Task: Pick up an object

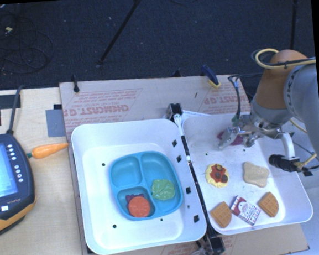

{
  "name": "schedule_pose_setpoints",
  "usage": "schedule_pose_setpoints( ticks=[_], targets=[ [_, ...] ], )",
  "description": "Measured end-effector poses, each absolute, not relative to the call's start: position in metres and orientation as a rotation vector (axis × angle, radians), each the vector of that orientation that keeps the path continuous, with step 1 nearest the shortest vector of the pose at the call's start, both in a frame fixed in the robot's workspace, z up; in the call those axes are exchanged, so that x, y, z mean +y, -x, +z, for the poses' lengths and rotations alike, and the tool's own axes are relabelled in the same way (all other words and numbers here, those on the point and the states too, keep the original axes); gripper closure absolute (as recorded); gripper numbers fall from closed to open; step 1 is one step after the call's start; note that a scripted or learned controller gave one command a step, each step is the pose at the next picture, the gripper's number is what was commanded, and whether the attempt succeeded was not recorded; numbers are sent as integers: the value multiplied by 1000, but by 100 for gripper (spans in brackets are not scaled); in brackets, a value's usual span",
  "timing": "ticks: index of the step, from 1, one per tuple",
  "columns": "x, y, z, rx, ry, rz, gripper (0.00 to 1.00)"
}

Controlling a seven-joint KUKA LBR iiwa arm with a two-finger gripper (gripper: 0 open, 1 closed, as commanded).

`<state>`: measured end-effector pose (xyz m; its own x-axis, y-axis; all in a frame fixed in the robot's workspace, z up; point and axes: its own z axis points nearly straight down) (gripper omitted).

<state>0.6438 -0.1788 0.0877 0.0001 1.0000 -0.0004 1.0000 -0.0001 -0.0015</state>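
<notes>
Arm [303, 92]: bulky rounded grey casing, smooth, matte. Orange band [275, 89] above wrist, dome-shaped, glossy. Pale yellowish cable [264, 55] looped over top of orange section. Thin dark cable [238, 98] running down along wrist side. Gripper [237, 137]: metallic silver-grey assembly, small brackets and linkages, pale jaws. Black cylindrical attachment [282, 162] below wrist, with thin white or grey bracket and wiring beside it. No readable markings; screws too small to tell.
</notes>
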Motion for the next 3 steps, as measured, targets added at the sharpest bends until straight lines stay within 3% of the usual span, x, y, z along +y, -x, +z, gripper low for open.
schedule_pose_setpoints(
  ticks=[3],
  targets=[
    [-167,-643,88,-2221,2219,3,0]
  ],
)
